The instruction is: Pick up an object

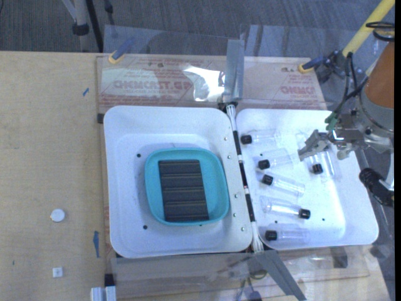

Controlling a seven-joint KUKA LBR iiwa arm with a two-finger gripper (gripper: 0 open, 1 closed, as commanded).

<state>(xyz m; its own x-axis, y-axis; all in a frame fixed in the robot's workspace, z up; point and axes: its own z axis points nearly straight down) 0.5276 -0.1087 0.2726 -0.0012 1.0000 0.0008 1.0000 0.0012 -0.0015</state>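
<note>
Several clear plastic tubes with black caps lie scattered in the right white bin (pixel 357 231). One tube (pixel 260 137) lies at the bin's far left, another (pixel 285 210) toward the front, and a third (pixel 285 234) lies by the front edge. My gripper (pixel 321 155) hangs over the bin's right part with its fingers (pixel 311 148) spread open. A short capped tube (pixel 318 167) lies just below the fingertips, not held between them. Nothing is in the gripper.
The left white bin (pixel 125 130) holds a teal tray (pixel 153 174) with a dark ribbed insert (pixel 183 190). A taped cardboard panel (pixel 163 83) stands behind both bins. A black cable and yellow pole are at the far right.
</note>
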